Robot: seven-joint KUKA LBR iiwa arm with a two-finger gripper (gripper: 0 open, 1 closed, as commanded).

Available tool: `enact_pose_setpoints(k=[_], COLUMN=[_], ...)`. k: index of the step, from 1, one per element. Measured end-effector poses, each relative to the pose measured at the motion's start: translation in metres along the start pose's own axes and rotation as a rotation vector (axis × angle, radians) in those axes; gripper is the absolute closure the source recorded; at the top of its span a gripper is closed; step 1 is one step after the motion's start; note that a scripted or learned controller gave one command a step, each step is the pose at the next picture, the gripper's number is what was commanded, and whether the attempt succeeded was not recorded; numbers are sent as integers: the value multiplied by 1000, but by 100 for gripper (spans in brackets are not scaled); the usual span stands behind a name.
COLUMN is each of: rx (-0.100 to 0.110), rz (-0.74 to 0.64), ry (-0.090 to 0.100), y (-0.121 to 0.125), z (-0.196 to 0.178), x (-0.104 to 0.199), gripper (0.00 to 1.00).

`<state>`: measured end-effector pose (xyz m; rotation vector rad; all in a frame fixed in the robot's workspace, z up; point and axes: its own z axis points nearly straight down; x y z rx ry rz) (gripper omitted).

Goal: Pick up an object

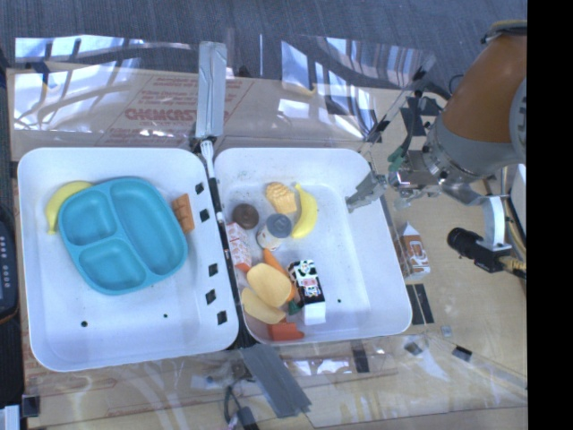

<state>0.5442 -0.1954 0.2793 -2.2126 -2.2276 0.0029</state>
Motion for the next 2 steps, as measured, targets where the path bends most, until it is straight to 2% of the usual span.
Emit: enact_pose_setpoints(k=[1, 2], rx=[8, -28], rz=[8, -68], ry=[3, -8], y=[-51, -56], z=[126, 167], x=[-15, 38], gripper=[0, 0])
